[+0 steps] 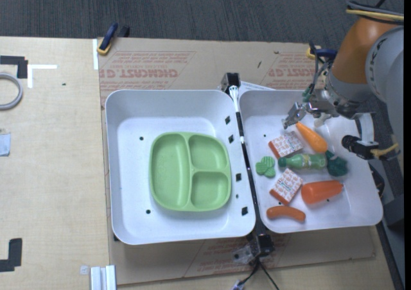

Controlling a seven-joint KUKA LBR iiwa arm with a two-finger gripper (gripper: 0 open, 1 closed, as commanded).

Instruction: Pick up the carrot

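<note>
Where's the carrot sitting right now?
The carrot lies in the right bin, toward its far right side, just below the gripper, with a patterned packet at its left and the green bottle just in front.

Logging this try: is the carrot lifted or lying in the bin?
Lying in the right bin: the carrot rests on its floor, just below the pincer.

Divided plate (190, 171) lies in the left bin (122, 154); carrot (311, 136) lies in the right bin (359, 208), behind the bottle (302, 162).
</note>
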